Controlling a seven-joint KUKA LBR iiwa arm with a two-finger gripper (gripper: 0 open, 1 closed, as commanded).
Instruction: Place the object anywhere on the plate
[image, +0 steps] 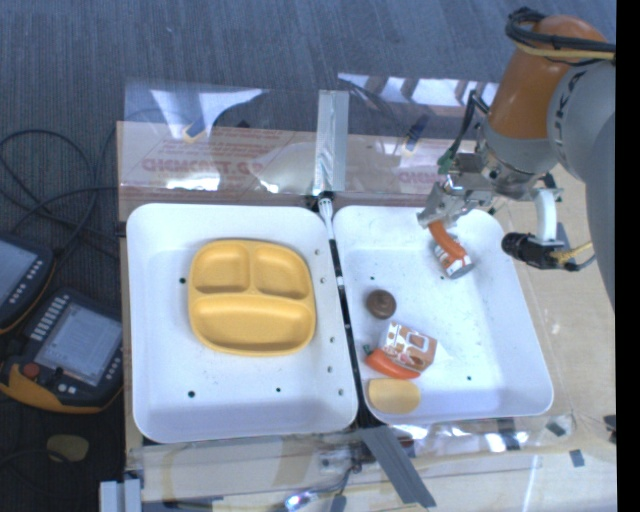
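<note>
Gripper over right bin far corner, orange can between its fingers. Yellow plate in left bin. Brown ball, carton, carrot near divider.

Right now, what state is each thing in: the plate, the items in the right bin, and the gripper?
Yellow plate: flat in the left bin, nothing on it.
Orange can: tilted, hanging under the gripper at the right bin's far end.
Brown round piece: resting on the right bin's floor.
Printed packet: lying flat, over a carrot.
Pale yellow piece: lying at the near edge.
</note>
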